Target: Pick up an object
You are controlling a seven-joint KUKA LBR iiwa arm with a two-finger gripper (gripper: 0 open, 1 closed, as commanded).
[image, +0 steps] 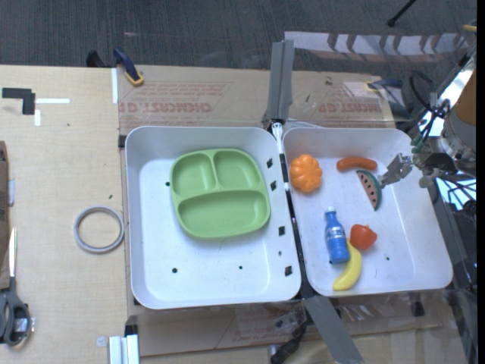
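The right bin [424,264] holds an orange toy pumpkin [306,173], a red sausage [356,163], a watermelon slice [370,188], a blue bottle [335,236], a red pepper [363,236] and a yellow banana [348,271]. My gripper [394,171] hangs over the bin's far right part, just right of the watermelon slice and below the sausage's right end. It looks open, with nothing between its fingers. The arm comes in from the right edge.
A green divided plate [220,192] lies in the left bin [204,279]. On the bench to the left are a ring of tape [98,228], scissors [14,313] and a blue clamp [129,65]. A grey post [280,82] stands behind the bins.
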